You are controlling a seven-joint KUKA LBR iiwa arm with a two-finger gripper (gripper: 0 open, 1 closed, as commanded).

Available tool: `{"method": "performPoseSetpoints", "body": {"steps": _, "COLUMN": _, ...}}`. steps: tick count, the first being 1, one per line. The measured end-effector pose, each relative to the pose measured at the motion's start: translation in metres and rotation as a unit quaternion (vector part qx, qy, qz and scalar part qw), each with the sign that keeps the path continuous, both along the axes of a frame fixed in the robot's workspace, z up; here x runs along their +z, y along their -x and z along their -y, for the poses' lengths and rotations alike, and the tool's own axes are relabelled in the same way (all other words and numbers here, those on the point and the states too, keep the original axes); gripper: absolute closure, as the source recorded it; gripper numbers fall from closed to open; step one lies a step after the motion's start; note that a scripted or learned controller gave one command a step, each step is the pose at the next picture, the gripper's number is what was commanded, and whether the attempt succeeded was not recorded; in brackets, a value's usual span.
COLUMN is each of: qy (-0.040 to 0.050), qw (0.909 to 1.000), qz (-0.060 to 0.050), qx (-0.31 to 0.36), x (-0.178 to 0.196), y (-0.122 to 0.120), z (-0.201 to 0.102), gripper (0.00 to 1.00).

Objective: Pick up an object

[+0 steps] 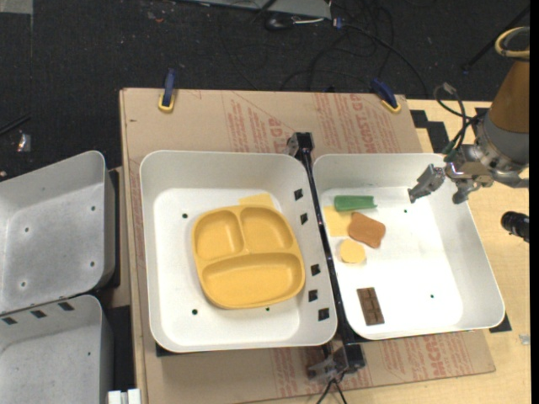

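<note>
Brown cardboard-covered bench (253,112) over dark floor with cables. Left white plastic bin (168,183): yellow three-compartment plastic tray (248,255). Right white plastic bin (446,259): green flat bar (354,202), brown rounded lump (367,228), pale yellow round disc (352,252), small dark brown rectangular block (370,305). Grey two-finger gripper (440,185) hovers over right bin's far right corner, fingers spread, gripping nothing.

Brown bench board (354,112): two white bins side by side, left bin (164,225), right bin (472,268); clamps at far edge, blue-yellow clamp (168,92), second clamp (386,95).
</note>
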State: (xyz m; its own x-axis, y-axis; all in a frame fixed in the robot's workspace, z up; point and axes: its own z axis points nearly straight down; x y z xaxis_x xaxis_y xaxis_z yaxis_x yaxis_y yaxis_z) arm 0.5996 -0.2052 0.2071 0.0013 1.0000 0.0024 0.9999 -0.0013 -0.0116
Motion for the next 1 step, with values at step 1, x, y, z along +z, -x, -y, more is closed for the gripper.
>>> {"method": "performPoseSetpoints", "body": {"steps": 1, "qy": 0.0014, "qw": 1.0000, "qz": 0.006, "qx": 0.001, "x": 0.0069, "y": -0.0030, "z": -0.0004, "gripper": 0.00}}
